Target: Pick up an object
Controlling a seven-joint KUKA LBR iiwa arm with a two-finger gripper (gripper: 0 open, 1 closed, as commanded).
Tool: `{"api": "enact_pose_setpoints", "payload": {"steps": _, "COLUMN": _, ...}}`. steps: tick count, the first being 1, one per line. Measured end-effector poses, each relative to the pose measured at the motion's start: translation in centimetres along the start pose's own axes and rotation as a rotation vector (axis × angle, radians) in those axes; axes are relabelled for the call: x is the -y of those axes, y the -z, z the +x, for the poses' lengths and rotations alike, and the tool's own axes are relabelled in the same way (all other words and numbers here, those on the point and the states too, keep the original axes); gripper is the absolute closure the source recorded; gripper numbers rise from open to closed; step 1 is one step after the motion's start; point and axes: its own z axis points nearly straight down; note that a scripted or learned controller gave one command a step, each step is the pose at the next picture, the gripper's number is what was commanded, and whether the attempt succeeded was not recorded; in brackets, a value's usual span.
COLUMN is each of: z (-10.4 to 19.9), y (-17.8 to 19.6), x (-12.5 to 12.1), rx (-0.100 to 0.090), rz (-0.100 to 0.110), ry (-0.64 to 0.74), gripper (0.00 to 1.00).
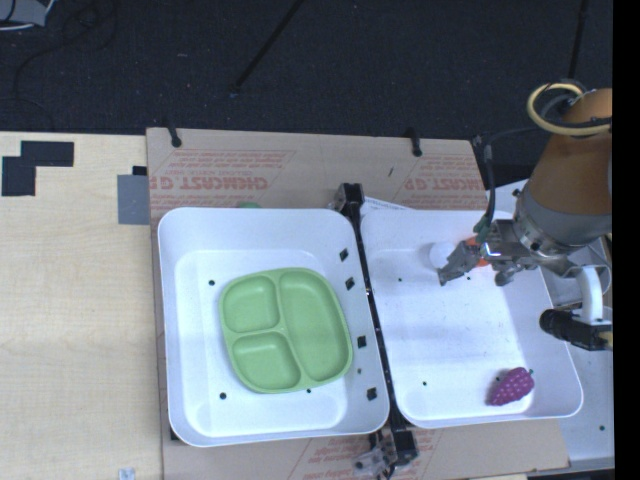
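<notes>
You have the claw hanging over the far part of the right bin, its two fingers spread apart with nothing between them. A small white object sits just beside its left finger; you cannot tell whether they touch. The purple grape bunch lies in the same bin's near right corner, well apart from the claw. In the left bin a green divided plate lies flat near the middle.
</notes>
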Motion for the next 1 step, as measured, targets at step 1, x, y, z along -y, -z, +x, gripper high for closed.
{"api": "enact_pose_setpoints", "payload": {"steps": 1, "z": 0.83, "y": -4.77, "x": -0.02, "rx": -0.002, "rz": 0.006, "ry": -0.002, "gripper": 0.0}}
